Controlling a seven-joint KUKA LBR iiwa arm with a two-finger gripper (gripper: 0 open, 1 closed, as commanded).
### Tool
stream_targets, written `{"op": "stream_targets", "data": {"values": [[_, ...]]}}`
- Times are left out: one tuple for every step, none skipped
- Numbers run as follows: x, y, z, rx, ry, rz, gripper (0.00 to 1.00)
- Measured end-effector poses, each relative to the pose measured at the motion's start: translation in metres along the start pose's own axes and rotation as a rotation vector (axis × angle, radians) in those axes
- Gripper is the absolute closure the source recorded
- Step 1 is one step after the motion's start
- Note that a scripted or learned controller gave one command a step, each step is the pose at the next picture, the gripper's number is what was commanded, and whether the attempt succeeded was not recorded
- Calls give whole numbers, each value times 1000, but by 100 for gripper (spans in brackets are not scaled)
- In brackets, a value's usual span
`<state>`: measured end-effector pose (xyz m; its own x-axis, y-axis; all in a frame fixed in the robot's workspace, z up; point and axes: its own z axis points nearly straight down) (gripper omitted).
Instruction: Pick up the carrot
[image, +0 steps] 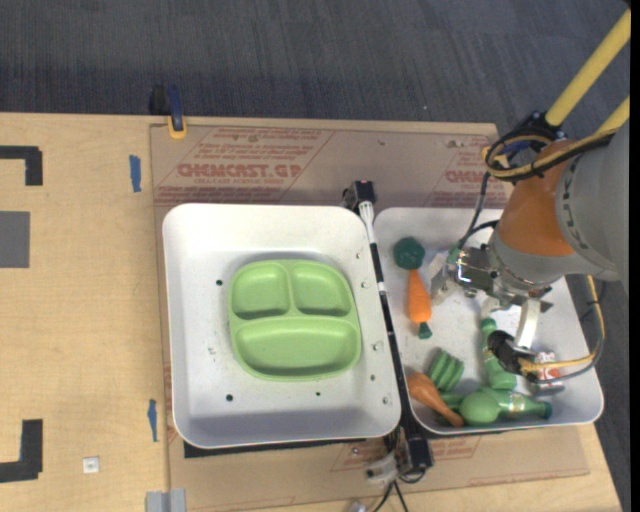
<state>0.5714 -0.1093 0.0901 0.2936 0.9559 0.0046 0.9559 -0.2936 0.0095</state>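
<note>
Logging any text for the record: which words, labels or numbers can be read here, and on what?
"CHEMCAST GP": red print on the brown sheet behind the left bin.
Small red lines above and below it: too small to read.
Second red print behind the right bin, partly hidden by the arm: blurred, unreadable.
Green tray: no text seen.

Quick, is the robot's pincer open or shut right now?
Pincer: cannot be told. The carrot lies in the right bin, apart from it.
</note>
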Motion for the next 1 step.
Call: {"op": "stream_targets", "data": {"values": [[104, -2, -98, 4, 2, -85, 0]]}}
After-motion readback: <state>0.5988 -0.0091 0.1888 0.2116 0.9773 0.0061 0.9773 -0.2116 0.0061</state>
